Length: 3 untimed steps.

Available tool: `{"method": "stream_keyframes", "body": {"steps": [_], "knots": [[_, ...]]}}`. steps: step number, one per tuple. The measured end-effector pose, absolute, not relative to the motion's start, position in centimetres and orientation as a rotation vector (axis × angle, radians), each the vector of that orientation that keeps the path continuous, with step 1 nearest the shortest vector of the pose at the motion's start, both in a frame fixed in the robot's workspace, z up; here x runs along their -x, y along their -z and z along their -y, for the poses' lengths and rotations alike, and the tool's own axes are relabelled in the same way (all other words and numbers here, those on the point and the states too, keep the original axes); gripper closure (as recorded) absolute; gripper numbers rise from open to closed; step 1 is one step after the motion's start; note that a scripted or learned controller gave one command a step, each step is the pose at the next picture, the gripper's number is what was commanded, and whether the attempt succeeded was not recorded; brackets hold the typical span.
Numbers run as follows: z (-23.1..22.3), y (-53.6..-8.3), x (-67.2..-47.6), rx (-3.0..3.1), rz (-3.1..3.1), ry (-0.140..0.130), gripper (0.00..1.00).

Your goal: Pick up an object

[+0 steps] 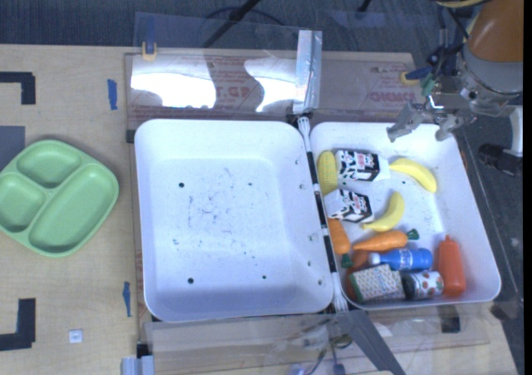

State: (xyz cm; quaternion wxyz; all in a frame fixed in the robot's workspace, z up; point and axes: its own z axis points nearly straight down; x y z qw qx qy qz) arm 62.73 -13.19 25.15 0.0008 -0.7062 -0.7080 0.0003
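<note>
1. Position: my gripper hangs over the far edge of the right bin, near its far right corner, with the arm coming in from the right.
2. Gripper state: the fingers appear spread apart with nothing between them; I record it as released and carrying no object.
3. Candidate objects, all in the right bin: a yellow banana just inside the far edge, closest to my gripper; a black-and-white carton beside it toward the bin's left wall; a corn cob against that wall; a second banana and second carton mid-bin; a carrot, blue bottle and red bottle toward the near edge.
4. The left bin holds nothing to pick.
5. Step in hand, by my judgement: approach, before any descent; no object has been grasped.
6. Next move calls for: settling on one target, likely the nearest banana, aligning the fingers across its narrow width, descending clear of the bin wall, then closing.
</note>
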Motion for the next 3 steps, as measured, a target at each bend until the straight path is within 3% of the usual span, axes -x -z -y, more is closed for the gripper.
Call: {"method": "stream_keyframes", "body": {"steps": [1,2,3], "knots": [[19.1,-17.0,-57.0,2.183,2.260,0.000,0.00],[19.1,-8.6,-52.0,2.003,2.426,0.005,0.00],[19.2,-9.8,-52.1,2.010,2.428,0.008,1.00]]}}
